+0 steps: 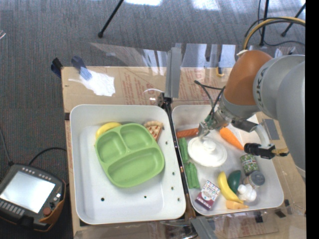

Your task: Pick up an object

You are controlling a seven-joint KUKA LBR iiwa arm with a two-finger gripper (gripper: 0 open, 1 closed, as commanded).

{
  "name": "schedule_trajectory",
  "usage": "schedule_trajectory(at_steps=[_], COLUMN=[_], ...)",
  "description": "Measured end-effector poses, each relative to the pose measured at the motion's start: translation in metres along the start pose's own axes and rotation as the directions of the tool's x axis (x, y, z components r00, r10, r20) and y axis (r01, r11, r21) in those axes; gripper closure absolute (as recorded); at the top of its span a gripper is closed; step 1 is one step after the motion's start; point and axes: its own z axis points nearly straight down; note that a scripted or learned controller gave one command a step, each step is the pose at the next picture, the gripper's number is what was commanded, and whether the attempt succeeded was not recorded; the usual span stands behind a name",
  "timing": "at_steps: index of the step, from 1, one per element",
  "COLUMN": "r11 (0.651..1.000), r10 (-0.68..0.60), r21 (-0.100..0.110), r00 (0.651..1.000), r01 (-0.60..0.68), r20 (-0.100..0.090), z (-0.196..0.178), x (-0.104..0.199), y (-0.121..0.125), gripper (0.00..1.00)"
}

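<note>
My gripper (206,130) reaches down into the right bin (277,193) from the right, under the orange band of the arm. Its tip hangs over the far-left rim of a white round dish (208,152). Just left of the tip lies an orange-red sausage-like piece (187,132). An orange carrot (231,138) rests to the right of the gripper. Nothing shows between the fingers.
The right bin also holds green stalks (188,163), a banana (226,186), a green avocado (234,179), a small can (248,163), a white lump (246,193) and a little carton (208,193). In the left bin (84,183) sit a green divided plate (129,154), a yellow fruit (106,128) and a pizza slice (155,129).
</note>
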Motion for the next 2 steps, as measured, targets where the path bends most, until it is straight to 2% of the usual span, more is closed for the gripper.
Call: schedule_trajectory(at_steps=[1,2], r11=[0.965,0.952], r10=[-0.261,-0.305], r21=[0.004,0.009], r00=[0.965,0.952], r01=[0.261,0.305], r20=[-0.001,-0.009], z=[-0.109,0.017], x=[-0.05,-0.013], y=[-0.028,-0.05], gripper=[1.0,1.0])
